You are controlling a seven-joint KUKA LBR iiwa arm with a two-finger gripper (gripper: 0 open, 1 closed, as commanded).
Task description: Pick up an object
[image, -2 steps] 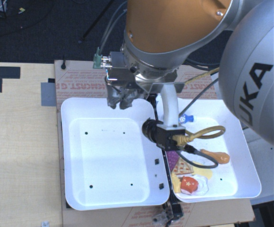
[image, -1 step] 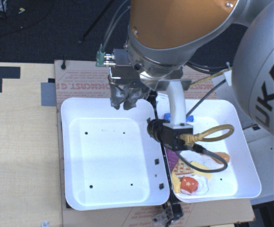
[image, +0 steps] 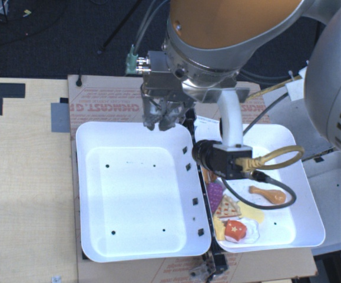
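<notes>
While gripper hangs over far rim of left bin, objs all sit in right bin: drumstick, red piece, purple bit. They lie right and nearer cam vs gripper. Drumstick axis approx left-right. Can't tell if gripper's apart or together.

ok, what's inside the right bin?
The right bin holds toy food: a drumstick, a purple piece, a sandwich wedge, a yellow slice, a red piece. The arm covers its far left corner, so anything there is hidden.
</notes>
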